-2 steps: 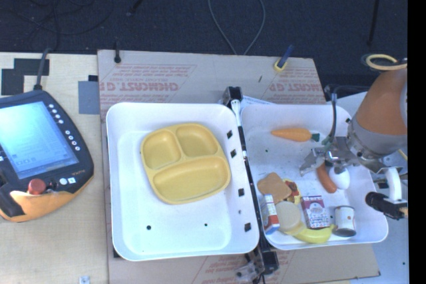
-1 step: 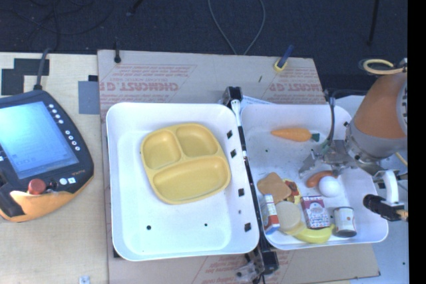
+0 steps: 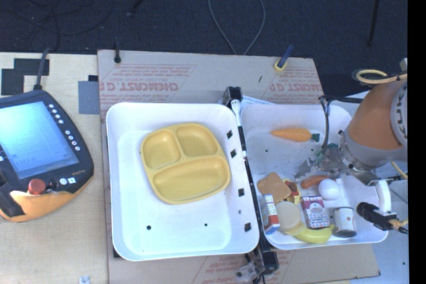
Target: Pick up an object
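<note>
One claw (image 3: 318,165), grip state impossible to tell, low over right bin (image 3: 339,113) near egg (image 3: 329,190).

A light wood tabletop (image 3: 60,236) is seen from above at a slant. A sheet of brown cardboard (image 3: 200,80) printed with red lettering is laid flat on it. Two shallow white bins are set side by side on the cardboard, touching along their inner edges: the left bin (image 3: 126,223) and the right bin (image 3: 266,123). To the left of the cardboard, a handheld control pendant (image 3: 40,143) with a lit screen is laid on the bare wood. Dark rectangular patches (image 3: 20,73) are visible on the wood near the tabletop's far left edge.
</note>
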